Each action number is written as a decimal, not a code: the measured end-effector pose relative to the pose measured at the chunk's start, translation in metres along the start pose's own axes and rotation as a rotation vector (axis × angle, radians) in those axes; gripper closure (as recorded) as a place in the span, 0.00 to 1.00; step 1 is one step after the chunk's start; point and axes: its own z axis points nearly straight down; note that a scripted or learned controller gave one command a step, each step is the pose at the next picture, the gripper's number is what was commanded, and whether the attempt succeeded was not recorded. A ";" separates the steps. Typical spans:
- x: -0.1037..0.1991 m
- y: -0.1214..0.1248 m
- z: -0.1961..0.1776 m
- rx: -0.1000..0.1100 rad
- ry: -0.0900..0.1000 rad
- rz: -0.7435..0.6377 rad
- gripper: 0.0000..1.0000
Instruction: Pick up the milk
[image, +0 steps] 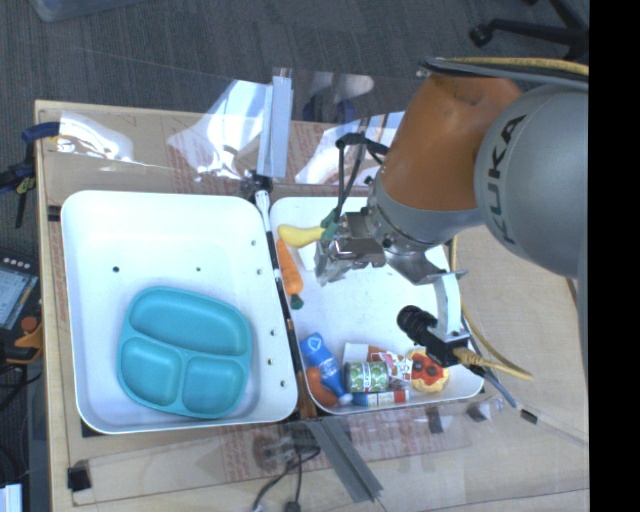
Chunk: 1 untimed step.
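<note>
I judge the pick not yet made: the gripper (335, 258) hangs over the far part of the right bin (375, 300) near its left wall, and I cannot tell its state, while what I take for the milk (318, 354), a small blue-and-white carton, lies among clutter along the near edge. The only legible writing is "KUKA" on the arm (520, 170); the item labels are too small to read.

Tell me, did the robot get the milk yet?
Not yet. Nothing looks done: the blue and white milk carton lies at the near end of the right bin, among the other toy food. The pincer hangs over the bin's far end by the banana and carrot, with nothing seen between its fingers. Left to do: move over to the milk, grab it and lift.
</note>
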 end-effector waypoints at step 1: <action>0.093 -0.033 -0.025 -0.002 0.001 -0.314 1.00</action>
